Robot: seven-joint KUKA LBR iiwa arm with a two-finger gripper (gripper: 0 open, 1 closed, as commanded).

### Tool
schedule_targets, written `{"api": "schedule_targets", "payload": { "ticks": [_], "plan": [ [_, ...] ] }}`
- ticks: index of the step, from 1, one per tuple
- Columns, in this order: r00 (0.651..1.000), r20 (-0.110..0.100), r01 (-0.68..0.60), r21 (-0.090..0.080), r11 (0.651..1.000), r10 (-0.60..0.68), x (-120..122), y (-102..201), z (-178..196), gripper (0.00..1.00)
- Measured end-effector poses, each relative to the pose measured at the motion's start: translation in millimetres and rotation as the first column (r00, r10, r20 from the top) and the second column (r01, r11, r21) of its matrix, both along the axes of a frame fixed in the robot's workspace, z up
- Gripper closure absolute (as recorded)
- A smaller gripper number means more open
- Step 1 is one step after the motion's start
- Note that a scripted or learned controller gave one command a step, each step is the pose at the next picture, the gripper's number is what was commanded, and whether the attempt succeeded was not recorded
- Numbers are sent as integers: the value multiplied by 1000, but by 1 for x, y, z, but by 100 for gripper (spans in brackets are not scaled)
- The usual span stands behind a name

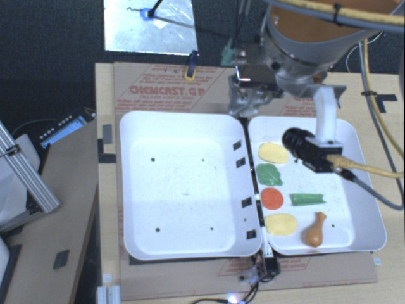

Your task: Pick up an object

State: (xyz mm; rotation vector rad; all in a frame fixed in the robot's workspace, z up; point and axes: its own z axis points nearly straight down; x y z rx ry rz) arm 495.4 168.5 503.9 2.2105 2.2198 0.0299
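Several toy food pieces lie in the right bin: a pale yellow piece, a green leafy piece, a red-orange disc, a green bean pod, a second yellow piece and a brown drumstick. My gripper hangs at the back rim where the two bins meet, behind the food and apart from it. Nothing is seen held in it. The big grey and orange arm body covers the top right.
The left bin sits beside the right one, with black clips along the divider between them. A black device on a white bracket overhangs the right bin's back part, trailing a yellow cable. A shiny sheet lies behind.
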Motion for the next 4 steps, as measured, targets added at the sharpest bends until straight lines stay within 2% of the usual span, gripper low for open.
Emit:
{"api": "schedule_targets", "payload": {
  "ticks": [1,2,3,4],
  "plan": [
    [1000,-13,-5,-3,1000,5,18,61,34,100],
    [999,-33,3,-14,1000,-3,55,65,-172,100],
    [1000,-4,0,0,1000,0,47,66,-38,100],
    [1000,-12,-1,-3,1000,1,31,66,18,100]
  ]
}}
